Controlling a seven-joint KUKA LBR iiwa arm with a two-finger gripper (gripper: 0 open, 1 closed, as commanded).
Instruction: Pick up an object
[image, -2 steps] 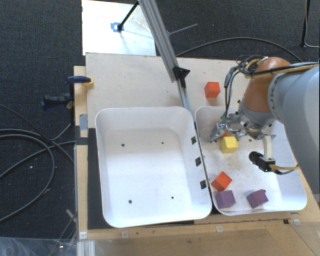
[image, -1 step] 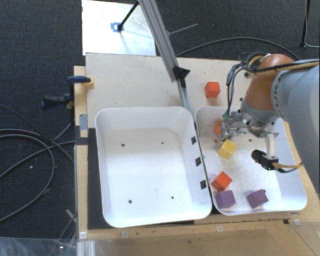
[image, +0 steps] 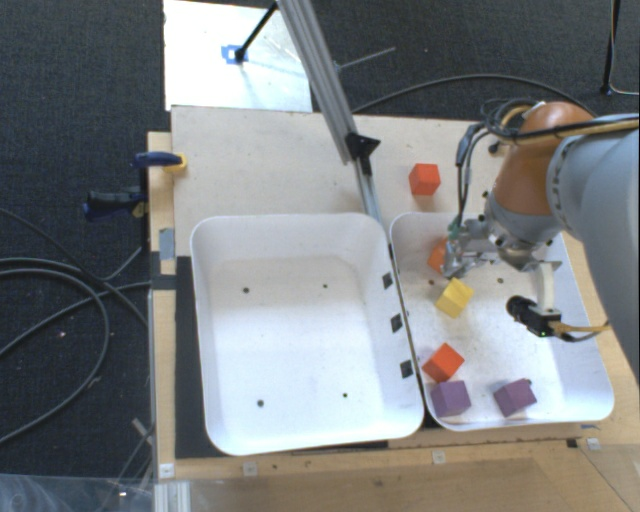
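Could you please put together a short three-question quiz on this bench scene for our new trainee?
1. True or false: the yellow block lies in the right bin.
2. How many purple blocks are in that bin?
3. Where is the orange block that sits outside both bins: A) on the bench board behind the right bin, B) on the carpet?

Key: 1 true; 2 two, one beside the other; 3 A.
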